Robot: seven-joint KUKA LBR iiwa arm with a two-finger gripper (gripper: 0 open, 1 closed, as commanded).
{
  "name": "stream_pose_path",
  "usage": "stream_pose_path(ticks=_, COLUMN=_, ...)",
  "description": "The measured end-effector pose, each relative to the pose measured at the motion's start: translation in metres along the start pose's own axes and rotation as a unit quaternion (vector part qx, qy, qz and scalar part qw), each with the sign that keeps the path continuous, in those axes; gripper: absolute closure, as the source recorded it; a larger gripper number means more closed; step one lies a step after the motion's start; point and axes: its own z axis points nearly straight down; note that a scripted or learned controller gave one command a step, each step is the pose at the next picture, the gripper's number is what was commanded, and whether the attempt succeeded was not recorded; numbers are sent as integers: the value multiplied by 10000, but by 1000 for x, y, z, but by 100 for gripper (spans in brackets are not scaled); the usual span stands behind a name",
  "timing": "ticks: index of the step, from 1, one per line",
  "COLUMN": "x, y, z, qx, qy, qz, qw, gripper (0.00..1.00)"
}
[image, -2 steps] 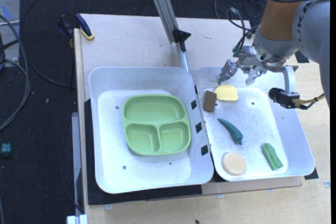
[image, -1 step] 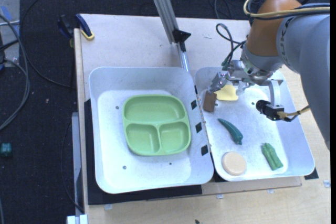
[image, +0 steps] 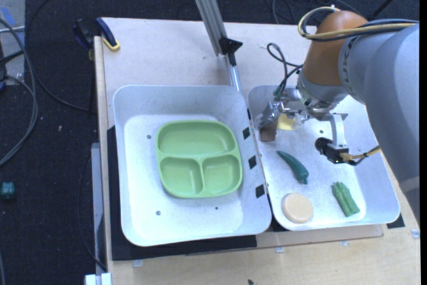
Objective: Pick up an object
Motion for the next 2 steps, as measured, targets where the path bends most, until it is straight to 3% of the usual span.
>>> stream_pose_path(ticks=1, x=0, y=2, z=-14, qx=-37, qy=-1, qz=4, qw=10000, gripper=100)
stream_pose_path(ticks=2, x=-7, y=10, z=-72, qx=-28, qy=5, qz=3, qw=10000, gripper=100)
